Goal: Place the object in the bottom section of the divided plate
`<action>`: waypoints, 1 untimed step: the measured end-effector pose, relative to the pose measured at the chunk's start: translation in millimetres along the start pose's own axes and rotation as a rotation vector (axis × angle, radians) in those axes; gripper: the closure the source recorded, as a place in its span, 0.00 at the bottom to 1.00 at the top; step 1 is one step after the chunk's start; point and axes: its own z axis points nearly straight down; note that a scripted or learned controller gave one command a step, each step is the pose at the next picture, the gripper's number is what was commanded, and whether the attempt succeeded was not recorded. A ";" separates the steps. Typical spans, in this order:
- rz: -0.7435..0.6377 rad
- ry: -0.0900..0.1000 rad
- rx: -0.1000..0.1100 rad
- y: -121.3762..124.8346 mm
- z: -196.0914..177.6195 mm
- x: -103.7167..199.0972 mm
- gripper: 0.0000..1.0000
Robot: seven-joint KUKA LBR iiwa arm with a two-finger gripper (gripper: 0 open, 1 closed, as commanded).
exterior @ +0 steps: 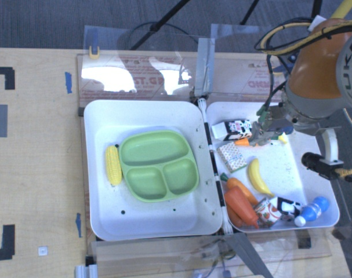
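Starting at the left: pale wooden worktop [36, 172] with black corner marks and bits of blue tape. Left white bin [100, 213] holds a toy corn cob [113, 164], lying lengthwise just beside the left rim of a green divided plate [159, 165]; the two look to be touching or nearly so. Plate has one long section toward the far side and two smaller ones toward the near side, all bare. Right white bin [326, 210] holds the clutter: a black-and-white cow-patterned item [238, 127] at the far end, a speckled square sponge-like piece [232, 156], a banana [258, 177], a carrot [240, 203], a red-and-white can [269, 211] and a blue-and-white bottle [311, 210] along the near rim. Gripper [261, 136] sits low over the far part of this bin, next to the cow-patterned item and a small orange piece [242, 143]. Cannot tell how far the fingers are apart, nor whether anything is caught between them.
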 end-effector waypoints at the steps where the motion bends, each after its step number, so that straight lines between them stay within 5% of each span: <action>1: -0.012 0.003 0.004 21.1 49.2 106.0 1.00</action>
